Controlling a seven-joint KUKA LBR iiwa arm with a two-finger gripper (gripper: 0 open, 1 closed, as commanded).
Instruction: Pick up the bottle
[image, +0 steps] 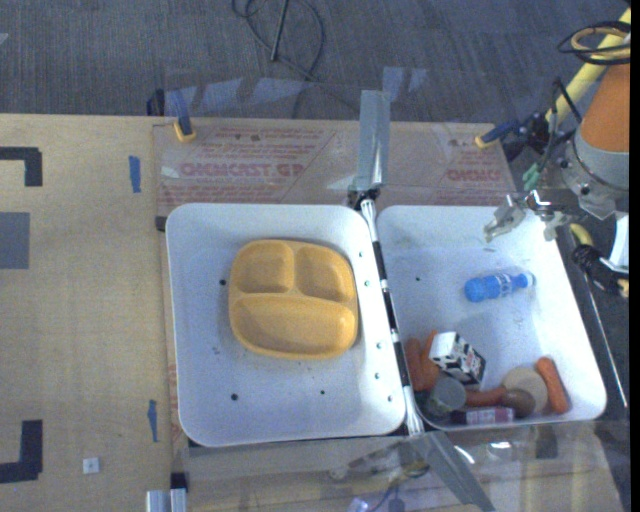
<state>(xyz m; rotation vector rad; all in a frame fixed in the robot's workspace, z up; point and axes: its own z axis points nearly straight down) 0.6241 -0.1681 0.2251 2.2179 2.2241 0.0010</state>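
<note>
Progress: the pick has not begun, by the look of it; the bottle (497, 286) lies on its side, untouched, on the floor of the right bin (420, 240).
Bottle: blue, with a paler end pointing toward the arm's side, alone in the middle of that bin, well apart from the clutter at the near edge.
Gripper: the gripper (523, 213) hangs over the bin's far right corner, its two fingers spread apart with nothing between them.
Left to do: judged from here, move over the bottle, come down, close on it and lift.
Other things: a yellow divided plate (294, 298) sits in the left bin (200, 380); a small black-and-white carton (457, 356) lies among the clutter.
Writing: red print on the cardboard (260, 165) behind the bins, too faint to read with confidence.
</note>
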